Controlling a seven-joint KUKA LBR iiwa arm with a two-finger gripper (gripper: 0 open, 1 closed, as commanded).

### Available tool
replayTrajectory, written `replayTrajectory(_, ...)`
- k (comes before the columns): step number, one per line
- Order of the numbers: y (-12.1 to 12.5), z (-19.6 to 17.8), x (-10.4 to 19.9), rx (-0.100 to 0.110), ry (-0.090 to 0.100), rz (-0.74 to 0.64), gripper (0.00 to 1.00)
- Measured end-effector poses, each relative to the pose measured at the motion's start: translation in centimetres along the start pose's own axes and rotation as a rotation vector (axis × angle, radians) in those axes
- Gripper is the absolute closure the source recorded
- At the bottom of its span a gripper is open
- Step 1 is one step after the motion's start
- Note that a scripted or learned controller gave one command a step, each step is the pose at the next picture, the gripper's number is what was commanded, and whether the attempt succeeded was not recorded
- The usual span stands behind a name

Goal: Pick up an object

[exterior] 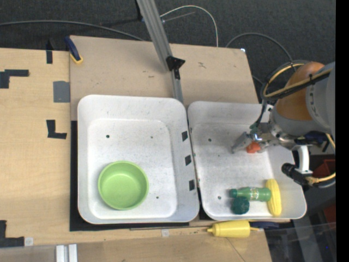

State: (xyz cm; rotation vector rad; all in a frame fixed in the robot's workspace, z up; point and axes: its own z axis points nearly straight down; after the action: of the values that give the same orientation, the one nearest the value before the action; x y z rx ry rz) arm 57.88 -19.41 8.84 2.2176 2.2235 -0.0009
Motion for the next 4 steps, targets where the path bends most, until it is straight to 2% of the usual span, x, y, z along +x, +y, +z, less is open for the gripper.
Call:
replayTrajectory(1, -0.1, -1.0, 0.1, 0.003, 0.001, -0.001, 1.0)
replayTrajectory(2, 0.6, -5.7, -0.6, -0.002, 0.0, 0.002, 1.0)
replayTrajectory(3, 0.1, -10.3, -1.2, -0.002, 0.0, 0.002, 1.0)
replayTrajectory(4, -0.5, -15.6, -0.4, -0.004, 0.0, 0.0, 1.0)
